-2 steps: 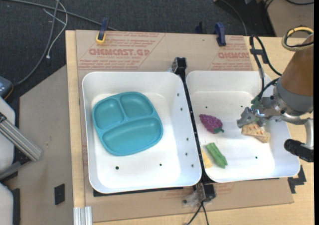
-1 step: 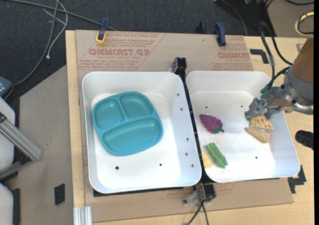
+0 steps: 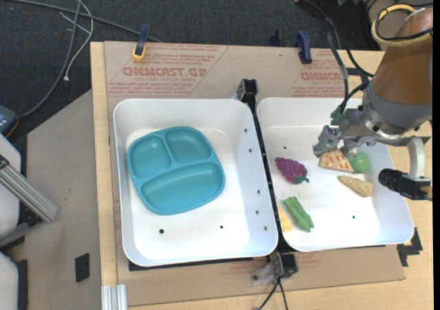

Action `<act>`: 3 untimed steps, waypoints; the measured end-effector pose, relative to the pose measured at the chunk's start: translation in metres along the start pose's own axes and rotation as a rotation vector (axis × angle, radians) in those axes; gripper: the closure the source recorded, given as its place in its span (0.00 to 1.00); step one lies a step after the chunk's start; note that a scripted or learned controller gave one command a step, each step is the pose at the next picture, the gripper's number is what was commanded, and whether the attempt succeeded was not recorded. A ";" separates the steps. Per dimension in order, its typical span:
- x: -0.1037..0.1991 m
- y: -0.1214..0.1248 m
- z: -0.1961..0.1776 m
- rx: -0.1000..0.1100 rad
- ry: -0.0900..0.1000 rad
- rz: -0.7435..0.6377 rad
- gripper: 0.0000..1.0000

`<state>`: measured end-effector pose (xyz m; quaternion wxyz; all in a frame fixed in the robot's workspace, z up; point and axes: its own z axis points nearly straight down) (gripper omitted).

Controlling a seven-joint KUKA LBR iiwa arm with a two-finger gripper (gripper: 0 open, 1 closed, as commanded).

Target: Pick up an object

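- We saw the hand (image 3: 338, 142) low over the right bin (image 3: 323, 236), near its upper right part, with the grey arm (image 3: 402, 89) coming in from the right.
- The nearest thing to it was a pizza slice (image 3: 335, 160), lying just under and slightly below the hand in the picture, close enough that the two seemed to touch or nearly so.
- A green round toy (image 3: 360, 162) sat just to the right of the slice, half tucked under the wrist.
- A tan wedge (image 3: 356, 185) lay a little lower right, its long axis running from upper left to lower right.
- A bunch of purple grapes (image 3: 291, 170) lay to the hand's lower left, well apart from it, and a green pepper (image 3: 299, 212) lay farther down, its length running top to bottom with a slight lean.
- We could not tell whether the hand was wide or narrow; nothing was plainly seen between its fingers.
- We judged the slice the likeliest target, since a short drop would reach it.
- The left bin (image 3: 130, 130) held a teal divided plate (image 3: 177, 168).
- The board on the bench (image 3: 172, 68) read "CHEMCAST GP" in red, printed twice; the second print was partly hidden.
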<state>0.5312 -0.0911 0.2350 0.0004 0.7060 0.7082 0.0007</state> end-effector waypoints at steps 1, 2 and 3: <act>0.048 0.001 -0.003 0.003 0.001 0.000 1.00; 0.098 0.009 -0.009 0.001 0.000 0.002 1.00; 0.154 0.015 -0.009 0.001 0.001 -0.001 1.00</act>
